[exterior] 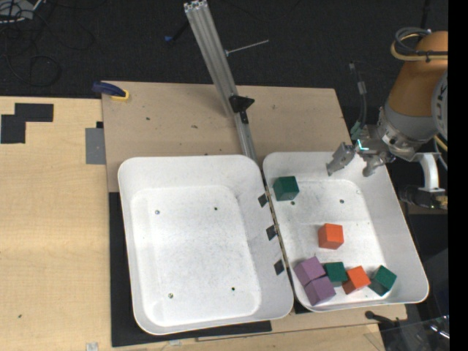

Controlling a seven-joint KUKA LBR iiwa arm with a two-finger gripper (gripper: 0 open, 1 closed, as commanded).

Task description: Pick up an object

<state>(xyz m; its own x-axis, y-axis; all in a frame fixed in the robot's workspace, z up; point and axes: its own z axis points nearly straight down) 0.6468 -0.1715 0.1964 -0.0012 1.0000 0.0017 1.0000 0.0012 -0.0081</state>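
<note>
From the camera above, the table (183,115) carries two shallow white bins side by side. The left bin (194,243) is plain white inside. The right bin (387,210) holds the blocks: a green cube (286,188) near its far left corner, an orange cube (330,235) alone in the middle, and a cluster along the near edge. That cluster has two purple blocks (314,278) touching each other, a small green block (336,272) just beside them, an orange block (357,278) next to that, and another green block (382,279) at the near right corner.

The arm (418,93) reaches in from the right. Its claw (356,162) hangs over the bin's far edge with its two fingers spread apart and nothing between them, well apart from every block.

A metal rail (216,61) slants across the table behind the bins.
</note>
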